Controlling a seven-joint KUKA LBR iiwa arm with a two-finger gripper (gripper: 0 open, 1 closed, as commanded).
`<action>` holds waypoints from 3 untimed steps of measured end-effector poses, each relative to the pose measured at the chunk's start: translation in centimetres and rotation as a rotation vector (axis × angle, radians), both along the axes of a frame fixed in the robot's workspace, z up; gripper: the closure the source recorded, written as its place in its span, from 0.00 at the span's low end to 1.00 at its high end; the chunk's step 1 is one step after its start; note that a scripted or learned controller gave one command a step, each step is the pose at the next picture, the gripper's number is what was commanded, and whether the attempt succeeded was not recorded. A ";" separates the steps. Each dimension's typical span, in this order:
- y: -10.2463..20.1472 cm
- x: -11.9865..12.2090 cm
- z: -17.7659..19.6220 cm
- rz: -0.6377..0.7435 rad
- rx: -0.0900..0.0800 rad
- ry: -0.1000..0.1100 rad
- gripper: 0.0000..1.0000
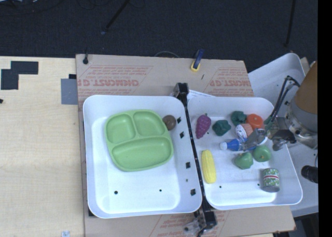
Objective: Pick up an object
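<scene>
The gripper (258,138) is reaching down into the right bin (244,197), seemingly closing in on a small blue bottle (234,145) with a white cap, lying on its side just left of the fingertips. Whether the fingers are spread or pressed together I cannot tell. Next it needs a clean pinch and lift. Green toys (252,157) are crowding just below it, an orange one (254,121) above, a yellow corn cob (208,166) farther left.
</scene>
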State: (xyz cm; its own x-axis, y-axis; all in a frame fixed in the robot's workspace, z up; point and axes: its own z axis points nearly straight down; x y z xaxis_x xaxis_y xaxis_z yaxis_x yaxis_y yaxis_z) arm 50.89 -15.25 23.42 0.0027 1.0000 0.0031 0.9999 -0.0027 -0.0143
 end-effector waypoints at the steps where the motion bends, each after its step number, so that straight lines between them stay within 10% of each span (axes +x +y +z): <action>1: 0.0 0.2 0.6 0.002 -0.002 -0.011 0.00; 3: 0.5 0.3 -10.3 0.003 -0.001 -0.006 0.00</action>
